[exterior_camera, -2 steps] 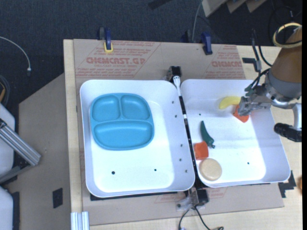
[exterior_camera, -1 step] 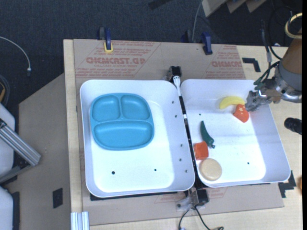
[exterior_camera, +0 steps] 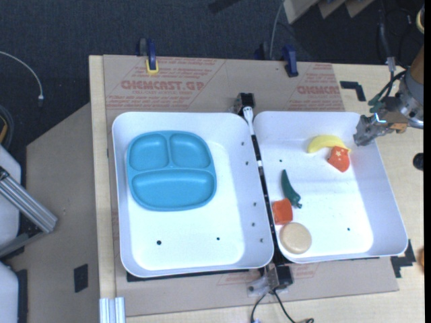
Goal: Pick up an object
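In the right bin (exterior_camera: 367,200) lie a yellow banana (exterior_camera: 325,142), a red strawberry-like piece (exterior_camera: 339,158), a dark green pepper-like piece (exterior_camera: 290,188), an orange-red block (exterior_camera: 282,211) and a round beige biscuit (exterior_camera: 295,237). My gripper (exterior_camera: 366,132) hangs at the bin's far right rim, just right of the banana and strawberry. Nothing shows between its fingers.
The left bin (exterior_camera: 232,200) holds a blue three-compartment plate (exterior_camera: 172,170). A black hinge strip (exterior_camera: 258,173) runs between the bins. Clamps (exterior_camera: 151,56) sit on the board's far edge. The arm enters from the right edge.
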`<state>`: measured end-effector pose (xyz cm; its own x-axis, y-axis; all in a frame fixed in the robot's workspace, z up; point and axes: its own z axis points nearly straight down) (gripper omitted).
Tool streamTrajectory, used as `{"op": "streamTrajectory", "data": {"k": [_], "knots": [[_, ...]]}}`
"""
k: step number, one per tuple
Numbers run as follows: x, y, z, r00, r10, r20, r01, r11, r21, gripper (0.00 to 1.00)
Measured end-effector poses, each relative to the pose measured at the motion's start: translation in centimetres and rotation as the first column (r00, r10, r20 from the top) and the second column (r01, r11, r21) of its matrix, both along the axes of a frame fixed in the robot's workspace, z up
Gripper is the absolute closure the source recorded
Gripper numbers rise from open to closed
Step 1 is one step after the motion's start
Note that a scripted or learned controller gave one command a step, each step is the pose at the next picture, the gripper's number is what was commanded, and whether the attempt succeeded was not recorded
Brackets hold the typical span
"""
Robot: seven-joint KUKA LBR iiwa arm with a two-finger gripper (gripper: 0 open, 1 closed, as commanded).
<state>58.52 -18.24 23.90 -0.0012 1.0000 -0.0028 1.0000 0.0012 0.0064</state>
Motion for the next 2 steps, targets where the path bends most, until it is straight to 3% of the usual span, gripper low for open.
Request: {"op": "streamTrajectory", "data": {"k": [2], "knots": [[-1.8,10.1,0.1,1.000,0.004,-0.007,-0.004,1.000,0.004,1.00]]}}
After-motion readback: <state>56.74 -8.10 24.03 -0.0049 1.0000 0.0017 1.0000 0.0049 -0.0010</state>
